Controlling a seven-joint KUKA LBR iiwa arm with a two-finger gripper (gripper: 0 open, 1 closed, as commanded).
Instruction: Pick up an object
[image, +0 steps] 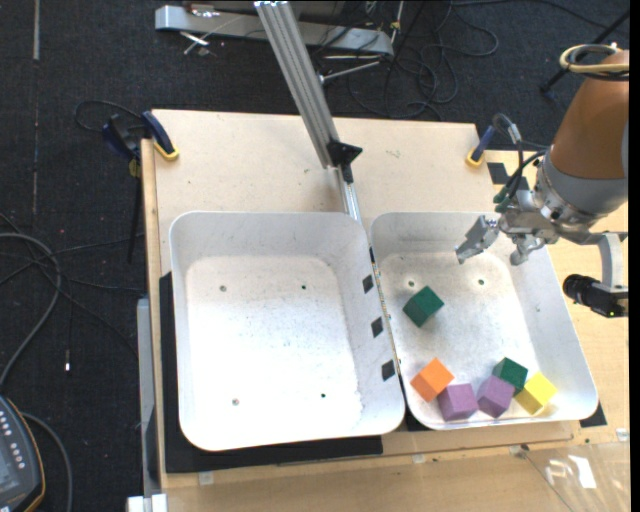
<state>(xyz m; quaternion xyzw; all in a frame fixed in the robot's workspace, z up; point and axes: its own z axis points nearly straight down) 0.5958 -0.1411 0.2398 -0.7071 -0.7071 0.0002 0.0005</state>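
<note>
Gripper (497, 241) spread wide, holding nothing, above the right bin (560, 330); green cube (423, 305) below it.

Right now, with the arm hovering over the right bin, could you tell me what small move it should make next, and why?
Probably lower toward the lone green cube. The gripper, open, hangs just above and right of it, and that cube stands apart from the clustered blocks.

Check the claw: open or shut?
Open. The claw hangs above the right bin, its two fingers spread apart with nothing between them.
</note>
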